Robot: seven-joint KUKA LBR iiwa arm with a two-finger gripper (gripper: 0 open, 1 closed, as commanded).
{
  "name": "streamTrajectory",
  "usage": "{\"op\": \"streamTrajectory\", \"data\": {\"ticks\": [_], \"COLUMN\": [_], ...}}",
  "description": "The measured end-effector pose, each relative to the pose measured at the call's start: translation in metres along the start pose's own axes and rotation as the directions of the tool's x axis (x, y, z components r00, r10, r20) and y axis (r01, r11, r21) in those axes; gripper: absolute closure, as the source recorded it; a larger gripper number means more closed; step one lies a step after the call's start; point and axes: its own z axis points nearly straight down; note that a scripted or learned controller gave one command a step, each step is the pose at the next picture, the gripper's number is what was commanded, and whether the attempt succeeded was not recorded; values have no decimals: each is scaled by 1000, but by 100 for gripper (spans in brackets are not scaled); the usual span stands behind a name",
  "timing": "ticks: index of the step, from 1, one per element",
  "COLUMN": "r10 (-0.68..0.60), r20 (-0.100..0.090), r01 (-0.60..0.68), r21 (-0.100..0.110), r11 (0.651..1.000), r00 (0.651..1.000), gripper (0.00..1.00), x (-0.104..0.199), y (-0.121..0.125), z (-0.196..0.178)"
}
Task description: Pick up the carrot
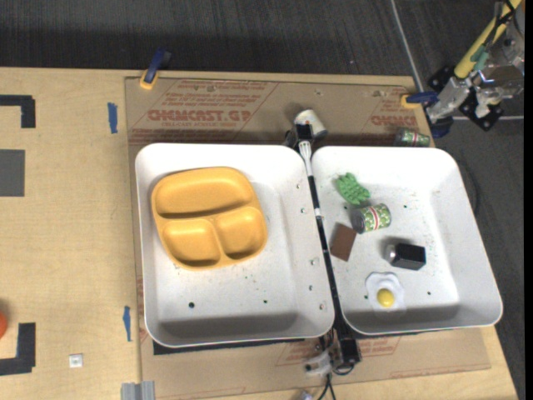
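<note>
The right bin (466,223) holds several small items: a green knobbly piece (352,188), a small can (371,217) lying on its side, a brown block (342,242), a black block (406,255) and a toy fried egg (385,293). None of them looks clearly like a carrot. My gripper (481,75) is at the far top right, off the bench and well behind the right bin, partly cut off by the frame among yellow cables. Nothing is visible in it.
A yellow divided plate (210,216) lies in the left bin (166,307). A small green-labelled object (412,137) lies just behind the right bin. Clamps (155,67) pin the cardboard sheet. An orange-red shape (2,325) is cut off at the bench's left edge.
</note>
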Motion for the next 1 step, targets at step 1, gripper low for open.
{"op": "streamTrajectory", "data": {"ticks": [1], "r10": [109], "r20": [-2], "r01": [-109], "r21": [4], "r11": [994], "r00": [994], "gripper": [0], "x": [73], "y": [-5], "z": [126]}}
